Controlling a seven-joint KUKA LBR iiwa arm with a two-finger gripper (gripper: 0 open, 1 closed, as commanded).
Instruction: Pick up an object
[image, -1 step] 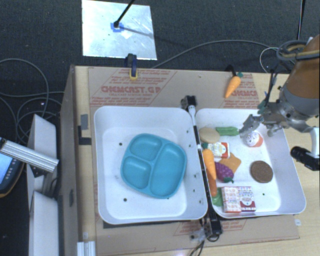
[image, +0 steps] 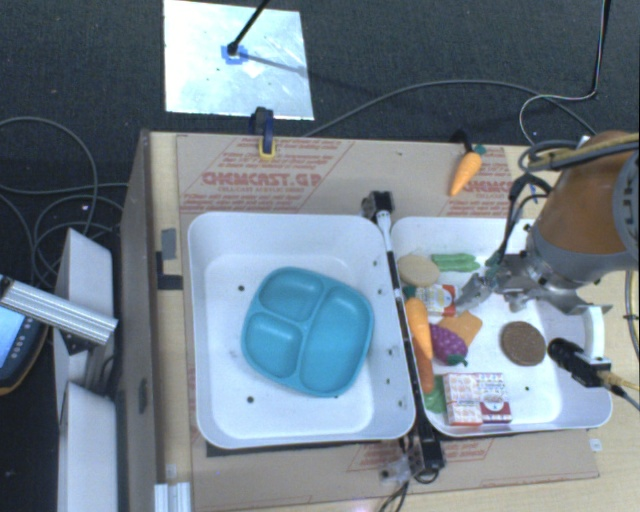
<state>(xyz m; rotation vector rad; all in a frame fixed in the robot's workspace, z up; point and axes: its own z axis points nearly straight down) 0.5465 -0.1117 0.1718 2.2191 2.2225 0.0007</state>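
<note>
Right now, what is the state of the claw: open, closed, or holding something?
Claw: it cannot be told; it sits low over the toy food in the right bin.

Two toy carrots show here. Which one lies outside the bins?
The small carrot on the cardboard above the right bin, near the bench's back edge. The other carrot lies inside that bin along its left wall, beside the purple grapes.
</note>
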